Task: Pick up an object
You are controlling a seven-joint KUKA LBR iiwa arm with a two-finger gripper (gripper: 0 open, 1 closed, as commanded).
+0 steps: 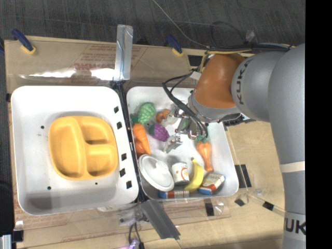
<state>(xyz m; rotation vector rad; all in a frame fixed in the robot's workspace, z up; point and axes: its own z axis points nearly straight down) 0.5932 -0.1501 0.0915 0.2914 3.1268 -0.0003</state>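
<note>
my gripper (179, 134) hangs low in the right bin (228, 154); i can't tell how my jaws stand, and nothing shows held, so the pick looks undone. the purple grapes (160, 132) lie just left of me, the small carrot (205, 154) right.
</note>
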